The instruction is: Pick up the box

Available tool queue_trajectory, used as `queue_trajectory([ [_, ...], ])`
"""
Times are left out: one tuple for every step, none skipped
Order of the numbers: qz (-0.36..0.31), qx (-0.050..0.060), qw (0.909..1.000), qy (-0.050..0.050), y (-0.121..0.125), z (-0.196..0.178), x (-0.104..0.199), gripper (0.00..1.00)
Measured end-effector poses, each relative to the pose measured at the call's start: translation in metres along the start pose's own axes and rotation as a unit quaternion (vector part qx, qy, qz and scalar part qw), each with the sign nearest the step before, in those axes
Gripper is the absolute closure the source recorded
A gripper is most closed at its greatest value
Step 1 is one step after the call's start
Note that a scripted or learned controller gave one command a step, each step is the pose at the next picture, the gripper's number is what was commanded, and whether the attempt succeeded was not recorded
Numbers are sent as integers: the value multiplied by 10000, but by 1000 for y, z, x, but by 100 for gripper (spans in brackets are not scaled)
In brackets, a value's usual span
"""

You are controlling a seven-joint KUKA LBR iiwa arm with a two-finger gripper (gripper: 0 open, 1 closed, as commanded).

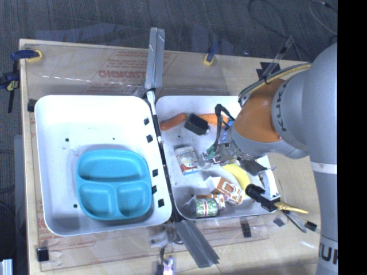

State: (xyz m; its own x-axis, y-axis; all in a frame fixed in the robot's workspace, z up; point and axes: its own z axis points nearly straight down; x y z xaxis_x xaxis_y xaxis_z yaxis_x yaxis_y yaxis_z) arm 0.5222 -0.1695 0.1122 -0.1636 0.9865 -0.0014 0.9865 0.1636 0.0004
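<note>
A small white and red box (185, 157) lies flat in the middle of the right bin (172, 105). A second carton, brown and white (227, 191), lies nearer the front of that bin, beside the banana (237, 175). My gripper (214, 154) is low over the right bin, just to the right of the white and red box and close to its edge. The wrist and the orange band hide the part of the bin behind it. No box shows held in the gripper.
An orange sausage (173, 121), a black block (196, 124) and a carrot (210, 119) lie at the back of the right bin. A green can (206, 207) lies at its front. The left bin (57, 113) holds a blue divided tray (113, 183).
</note>
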Motion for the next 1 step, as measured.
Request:
queue_trajectory([
  [3129, 25, 9498, 14, 26, -126, 29, 100],
])
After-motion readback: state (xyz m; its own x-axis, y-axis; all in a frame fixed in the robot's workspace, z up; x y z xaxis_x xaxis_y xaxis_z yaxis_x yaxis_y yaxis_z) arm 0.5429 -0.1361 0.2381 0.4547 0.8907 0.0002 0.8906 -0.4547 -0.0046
